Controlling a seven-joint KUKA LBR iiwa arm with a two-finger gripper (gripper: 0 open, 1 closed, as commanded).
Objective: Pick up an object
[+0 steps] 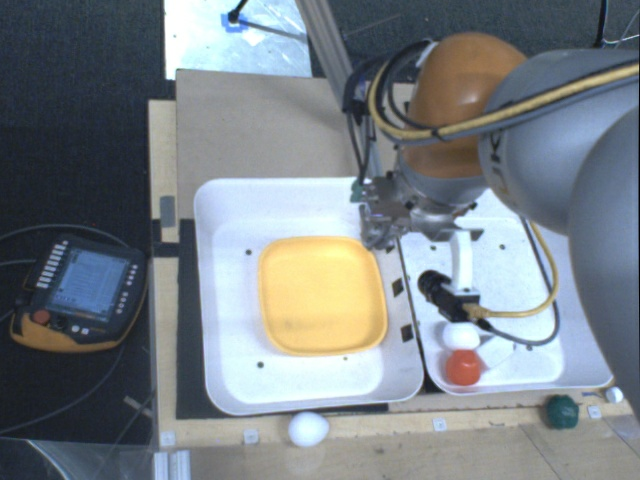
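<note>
A square yellow plate (322,294) lies flat in the left white bin (225,268). In the right bin (520,268), near its front edge, a small white ball (461,336) rests against a red object (464,367). My gripper (378,226) hangs over the back right corner of the left bin, just past the plate's far right corner and close to the wall between the two bins. I see nothing held in it. The arm's orange band and grey body cover much of the right bin.
A white egg-shaped object (308,429) lies on the bench outside the left bin's front edge. A dark green ball (561,411) sits outside the right bin's front right corner. A teach pendant (78,296) rests on the floor at far left.
</note>
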